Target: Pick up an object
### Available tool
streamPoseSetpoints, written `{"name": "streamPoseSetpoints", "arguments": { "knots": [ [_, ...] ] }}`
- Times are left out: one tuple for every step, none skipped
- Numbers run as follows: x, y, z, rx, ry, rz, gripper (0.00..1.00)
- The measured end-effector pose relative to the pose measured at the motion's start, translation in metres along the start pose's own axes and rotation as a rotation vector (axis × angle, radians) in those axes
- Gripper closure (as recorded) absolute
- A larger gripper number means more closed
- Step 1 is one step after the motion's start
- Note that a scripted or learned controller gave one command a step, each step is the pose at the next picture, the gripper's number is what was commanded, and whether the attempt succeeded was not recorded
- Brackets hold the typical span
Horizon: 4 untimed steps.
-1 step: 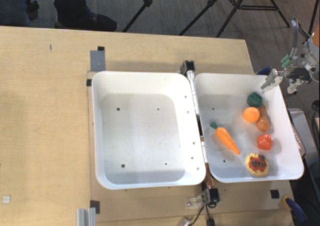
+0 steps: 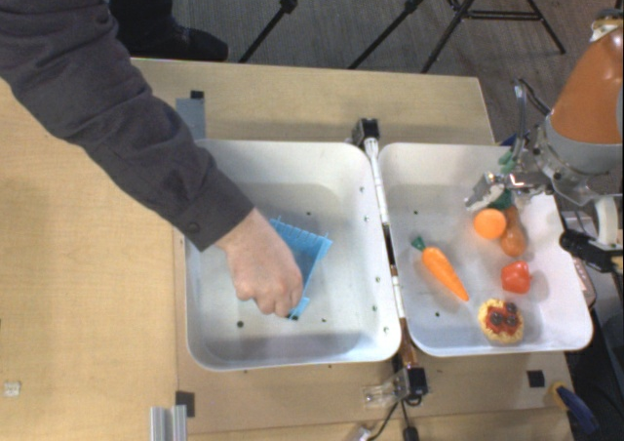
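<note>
You have a person's hand (image 2: 265,271) in the left bin (image 2: 224,351), gripping a blue cloth (image 2: 310,249). Any sweep there risks striking it. The tool (image 2: 495,190) hovers over the right bin (image 2: 575,337), just above the orange ball (image 2: 489,224); whether it is wide or narrow, I cannot tell. The carrot (image 2: 444,273), tomato (image 2: 516,277) and tart (image 2: 500,320) crowd near, so a descent could knock neighbours.

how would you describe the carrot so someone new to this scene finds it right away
Look in the right-hand white bin, the one holding the toy food. The carrot lies on the bin floor near its left wall, beside the divider between the bins. It is the only long, tapered orange piece with a small green top; its neighbours are round or stubby.
</note>
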<state>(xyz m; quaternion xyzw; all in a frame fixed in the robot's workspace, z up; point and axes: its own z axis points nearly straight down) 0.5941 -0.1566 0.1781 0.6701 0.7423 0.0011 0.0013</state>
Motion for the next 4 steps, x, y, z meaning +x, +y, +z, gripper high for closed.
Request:
{"name": "streamPoseSetpoints", "arguments": {
  "knots": [
    [-0.024,-0.002,0.082,-0.003,-0.001,0.067,0.0],
    [-0.039,0.011,0.087,-0.011,0.009,-0.077,0.0],
    [-0.045,0.012,0.074,-0.019,-0.004,-0.075,1.0],
    [0.001,0.043,-0.014,-0.006,-0.002,-0.059,1.0]
  ]
}}
